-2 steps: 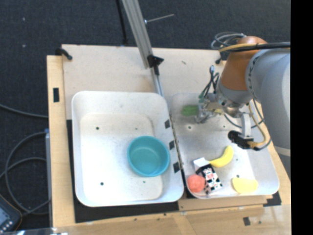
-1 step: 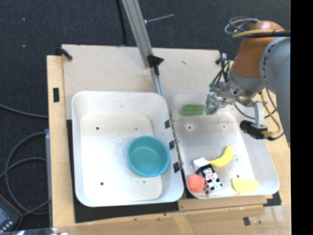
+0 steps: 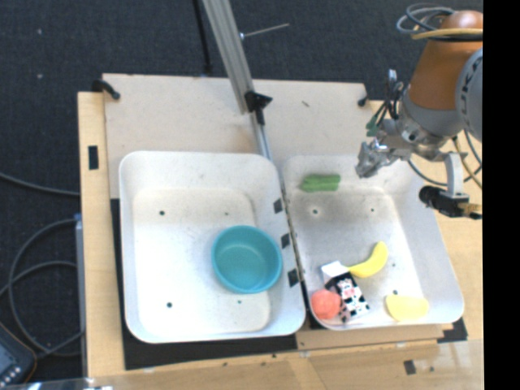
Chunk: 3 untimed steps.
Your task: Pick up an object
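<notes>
Hovering above the far right corner of the right shallow white bin (image 3: 422, 242), grey metal pincer (image 3: 367, 166), finger state impossible to tell, nothing visibly held. Lying near it at the bin's far edge, a green oblong block (image 3: 319, 183). Clustered toward the near edge: yellow plastic banana (image 3: 370, 262), black-and-white patterned box (image 3: 348, 292), pink-red ball (image 3: 326, 303), yellow wedge (image 3: 405, 306); in the left white bin (image 3: 154, 218), a teal round bowl (image 3: 246, 258).
</notes>
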Each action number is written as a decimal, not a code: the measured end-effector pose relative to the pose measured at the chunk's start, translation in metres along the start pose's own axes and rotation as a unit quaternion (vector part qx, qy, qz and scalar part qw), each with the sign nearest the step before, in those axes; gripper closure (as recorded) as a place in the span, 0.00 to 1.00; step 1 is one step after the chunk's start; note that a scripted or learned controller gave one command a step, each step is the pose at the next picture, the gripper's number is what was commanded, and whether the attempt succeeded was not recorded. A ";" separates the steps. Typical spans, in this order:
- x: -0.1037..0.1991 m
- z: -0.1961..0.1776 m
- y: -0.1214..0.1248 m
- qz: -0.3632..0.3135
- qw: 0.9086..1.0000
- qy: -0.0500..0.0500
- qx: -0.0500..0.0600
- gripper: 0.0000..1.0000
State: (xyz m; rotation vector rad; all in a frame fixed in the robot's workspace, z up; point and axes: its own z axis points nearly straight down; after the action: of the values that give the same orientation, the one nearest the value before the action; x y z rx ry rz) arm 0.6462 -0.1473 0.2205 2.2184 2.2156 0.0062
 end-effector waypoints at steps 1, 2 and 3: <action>-0.001 -0.048 0.002 -0.002 1.000 0.000 0.000 1.00; 0.058 -0.050 0.004 -0.004 1.000 0.001 0.003 1.00; 0.106 -0.053 0.009 -0.004 1.000 0.001 0.003 1.00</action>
State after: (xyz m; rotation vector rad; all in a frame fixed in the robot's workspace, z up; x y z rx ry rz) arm 0.6545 -0.0413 0.2736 2.2133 2.2278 0.0028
